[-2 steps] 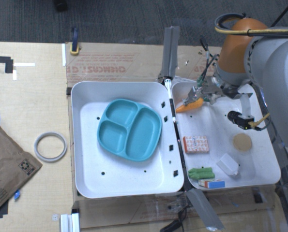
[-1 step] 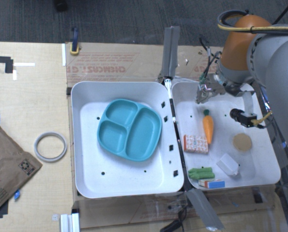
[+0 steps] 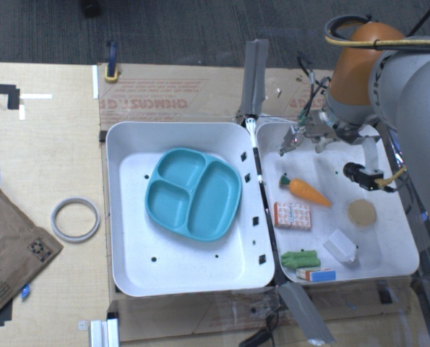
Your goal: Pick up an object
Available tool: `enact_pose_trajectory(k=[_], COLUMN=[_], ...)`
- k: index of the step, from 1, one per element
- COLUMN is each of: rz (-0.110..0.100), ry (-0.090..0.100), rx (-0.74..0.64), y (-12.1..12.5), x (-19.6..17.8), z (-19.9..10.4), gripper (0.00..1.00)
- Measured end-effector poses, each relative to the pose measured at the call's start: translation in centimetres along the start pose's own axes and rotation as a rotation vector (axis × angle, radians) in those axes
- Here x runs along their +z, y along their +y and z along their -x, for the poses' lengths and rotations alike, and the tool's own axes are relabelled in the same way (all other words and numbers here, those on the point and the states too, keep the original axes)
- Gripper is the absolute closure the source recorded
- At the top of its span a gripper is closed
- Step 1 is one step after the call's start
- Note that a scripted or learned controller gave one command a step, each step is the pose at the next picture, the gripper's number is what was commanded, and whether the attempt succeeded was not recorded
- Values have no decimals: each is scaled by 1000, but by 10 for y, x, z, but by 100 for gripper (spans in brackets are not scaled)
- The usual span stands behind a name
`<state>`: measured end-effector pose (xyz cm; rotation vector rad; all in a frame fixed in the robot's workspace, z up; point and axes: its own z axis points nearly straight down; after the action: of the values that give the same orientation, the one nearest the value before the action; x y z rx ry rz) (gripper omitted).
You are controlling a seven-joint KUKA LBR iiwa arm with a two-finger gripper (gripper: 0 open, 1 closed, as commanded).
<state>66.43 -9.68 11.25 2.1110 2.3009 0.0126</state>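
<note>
Arm over right bin [image 3: 410, 248] — gripper [image 3: 301, 137] near far wall, grip state unclear.

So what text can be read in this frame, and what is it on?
"CHEMCAT'S" (roughly; upside down, red, faint): cardboard sheet behind the bins.
"BOX": brown box at the left edge; its other letters are cut off.
Red-patterned packet in the right bin: print too small to read.
Red and blue pack: print too small to read.
</note>
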Motion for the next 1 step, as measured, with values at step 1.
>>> enact_pose_trajectory(k=[1], rz=[-19], ry=[9], rx=[-109], y=[-91], x=[19], z=[0], gripper=[0])
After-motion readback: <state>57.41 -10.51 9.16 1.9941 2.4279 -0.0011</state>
